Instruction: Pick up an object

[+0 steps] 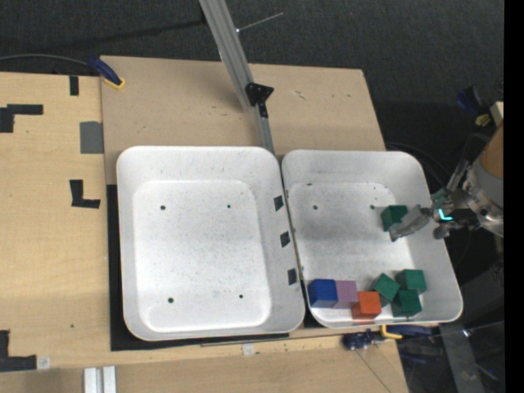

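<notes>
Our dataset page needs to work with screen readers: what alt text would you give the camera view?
A robot's pincer reaches in from the right beside a green block in the right white bin. Blue, purple, orange and three more green blocks cluster along that bin's near edge. The left white bin sits alongside.

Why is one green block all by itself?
One green block sits alone near the right bin's right wall, at the tip of the gripper. The other blocks huddle in that bin's bottom corner, so this one looks out of place. Nothing looks spilled or broken.
</notes>
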`<state>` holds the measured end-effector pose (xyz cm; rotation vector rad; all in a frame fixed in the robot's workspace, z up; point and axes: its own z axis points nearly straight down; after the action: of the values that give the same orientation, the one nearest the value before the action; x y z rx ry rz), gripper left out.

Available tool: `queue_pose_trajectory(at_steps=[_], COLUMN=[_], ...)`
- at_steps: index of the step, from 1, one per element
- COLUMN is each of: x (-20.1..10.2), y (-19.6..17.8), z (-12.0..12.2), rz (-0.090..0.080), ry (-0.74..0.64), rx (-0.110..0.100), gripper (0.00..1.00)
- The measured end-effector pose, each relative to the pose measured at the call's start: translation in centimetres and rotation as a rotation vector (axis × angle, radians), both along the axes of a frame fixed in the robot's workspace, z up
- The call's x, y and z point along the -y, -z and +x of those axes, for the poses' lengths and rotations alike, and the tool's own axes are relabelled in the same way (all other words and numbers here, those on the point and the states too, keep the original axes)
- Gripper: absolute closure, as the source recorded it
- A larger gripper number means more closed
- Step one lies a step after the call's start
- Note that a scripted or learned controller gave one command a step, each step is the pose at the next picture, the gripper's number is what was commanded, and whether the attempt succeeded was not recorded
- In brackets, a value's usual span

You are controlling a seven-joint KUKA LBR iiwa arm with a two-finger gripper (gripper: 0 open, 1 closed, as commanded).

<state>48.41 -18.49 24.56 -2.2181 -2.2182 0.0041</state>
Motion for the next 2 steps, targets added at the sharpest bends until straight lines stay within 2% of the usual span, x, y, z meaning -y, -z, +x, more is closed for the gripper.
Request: queue_pose_trajectory(at_steps=[1, 2], x=[0.0, -0.5], y=[-0.2, 5.4], z=[0.1, 0.9], rz=[-0.001, 0.0], ry=[-0.002, -0.001], rx=[0.004, -0.002], gripper=[0.0, 0.0])
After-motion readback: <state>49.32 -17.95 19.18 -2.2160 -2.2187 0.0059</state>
